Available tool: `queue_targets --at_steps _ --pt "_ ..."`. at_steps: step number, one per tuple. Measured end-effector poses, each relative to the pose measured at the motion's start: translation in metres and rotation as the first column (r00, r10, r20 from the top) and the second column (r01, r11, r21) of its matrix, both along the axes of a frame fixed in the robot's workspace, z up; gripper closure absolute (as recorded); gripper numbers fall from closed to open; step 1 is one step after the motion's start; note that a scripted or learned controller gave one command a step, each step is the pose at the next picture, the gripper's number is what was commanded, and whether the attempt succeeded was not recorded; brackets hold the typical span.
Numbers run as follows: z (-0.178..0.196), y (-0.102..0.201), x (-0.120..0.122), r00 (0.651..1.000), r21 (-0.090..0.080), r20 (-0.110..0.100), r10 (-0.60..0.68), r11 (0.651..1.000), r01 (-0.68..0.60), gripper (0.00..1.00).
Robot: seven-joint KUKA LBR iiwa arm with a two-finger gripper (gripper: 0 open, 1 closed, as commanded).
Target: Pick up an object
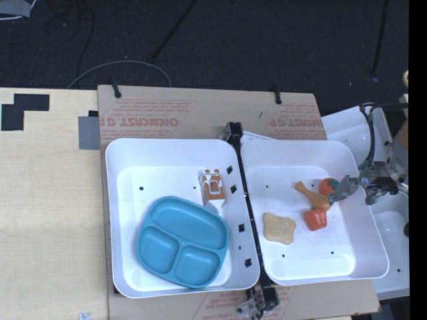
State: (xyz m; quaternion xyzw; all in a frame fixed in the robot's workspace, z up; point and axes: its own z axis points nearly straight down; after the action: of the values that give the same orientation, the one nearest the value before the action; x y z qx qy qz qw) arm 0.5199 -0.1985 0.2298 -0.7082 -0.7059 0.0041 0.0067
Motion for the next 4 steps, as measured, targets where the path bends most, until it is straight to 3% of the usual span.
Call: queue_targets --at_steps 1,2,4 --pt "0.007 0.0 0.003 1.0 -0.003 0.012 0.003 1.0 -0.003 0.0" --pt "-0.056 0.0 0.0 1.0 -0.001 0.008 0.003 1.0 -0.003 0.0" --pt "-0.144 0.002 0.001 1.0 -0.002 0.012 0.002 1.0 -0.002 0.0"
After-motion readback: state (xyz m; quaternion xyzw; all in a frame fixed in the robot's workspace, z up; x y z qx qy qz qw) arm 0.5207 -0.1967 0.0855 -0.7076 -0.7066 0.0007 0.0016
